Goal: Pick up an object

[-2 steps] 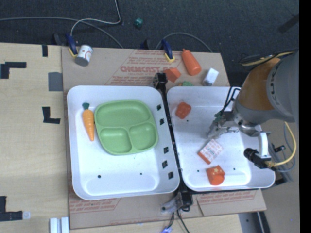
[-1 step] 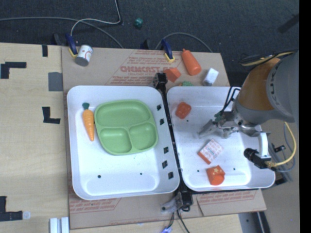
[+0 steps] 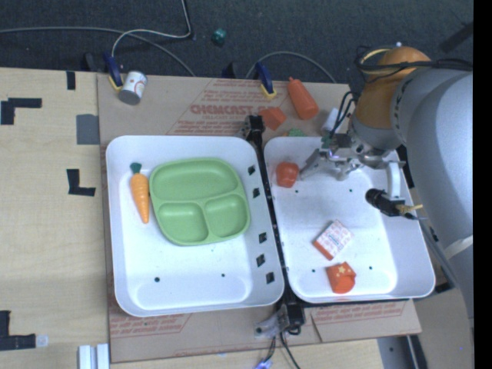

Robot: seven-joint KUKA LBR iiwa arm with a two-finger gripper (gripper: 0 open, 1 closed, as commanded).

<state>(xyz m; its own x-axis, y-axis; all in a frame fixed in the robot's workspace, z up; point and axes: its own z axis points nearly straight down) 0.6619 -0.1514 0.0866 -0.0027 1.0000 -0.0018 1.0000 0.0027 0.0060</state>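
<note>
My gripper [image 3: 327,167] hangs over the far part of the right bin [image 3: 400,264], open, with nothing between its fingers. One finger [image 3: 310,164] reaches left toward a small red-orange round object [image 3: 286,174] near the bin's left wall, just short of it. A pink and white packet [image 3: 333,239] lies lower in the same bin, and a red block-like toy [image 3: 341,277] lies near the front rim. In the left bin [image 3: 184,287] a green divided plate [image 3: 200,201] lies flat with a toy carrot [image 3: 140,194] beside its left edge.
An orange bottle-shaped toy [image 3: 302,98] and a smaller orange piece [image 3: 274,118] lie on the cardboard behind the bins. A small can [image 3: 132,85] and two blue clamps [image 3: 115,71] sit at the back. The grey arm [image 3: 442,152] covers the right bin's right side.
</note>
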